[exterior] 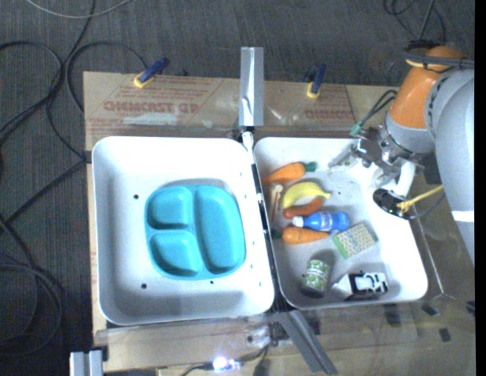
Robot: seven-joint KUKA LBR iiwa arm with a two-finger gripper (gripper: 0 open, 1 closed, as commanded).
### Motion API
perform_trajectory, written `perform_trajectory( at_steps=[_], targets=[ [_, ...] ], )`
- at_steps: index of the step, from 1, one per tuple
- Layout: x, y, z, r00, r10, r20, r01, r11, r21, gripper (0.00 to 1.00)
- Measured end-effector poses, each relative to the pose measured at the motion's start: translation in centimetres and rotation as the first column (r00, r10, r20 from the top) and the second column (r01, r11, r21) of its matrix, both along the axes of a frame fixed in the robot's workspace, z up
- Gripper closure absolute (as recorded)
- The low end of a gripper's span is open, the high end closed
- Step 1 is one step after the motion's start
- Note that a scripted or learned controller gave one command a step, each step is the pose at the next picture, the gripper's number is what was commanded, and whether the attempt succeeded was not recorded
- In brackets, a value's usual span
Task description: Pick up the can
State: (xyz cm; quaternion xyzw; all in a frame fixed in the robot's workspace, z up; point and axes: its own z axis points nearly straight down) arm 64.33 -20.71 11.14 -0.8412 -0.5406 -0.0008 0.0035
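Left bin (110, 210): holds one turquoise divided tray (197, 230), three compartments, lying flat near the bin's centre.

Right bin (419, 269): several items. Toward the far left corner lies a carrot (288, 171) with a green top. Just in front of it is a banana (304, 192), touching a reddish sausage-shaped piece (304, 206) beneath it. A wooden stick (275, 204) runs along the bin's left wall. Next, a small white bottle with a blue label (323, 222) lies on its side, with a second carrot (303, 235) just in front of it. A green patterned sponge-like pad (354, 239) lies tilted to the right of the bottle. The can (315, 276), green-labelled, rests near the bin's front edge, left of centre. A black-and-white object (368, 283) sits just right of it, toward the front right corner.

Gripper (375, 157): positioned over the far right corner of the right bin, well apart from the can. Nothing visibly between its fingers; open or closed cannot be determined. A black cup-like part (388, 200) hangs below the wrist.
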Motion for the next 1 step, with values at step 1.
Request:
perform_trajectory(
  at_steps=[1],
  targets=[
    [0.63,0.72,-2.41,1.0,-0.01,0.005,0.01,1.0,0.006,0.0]
  ],
)
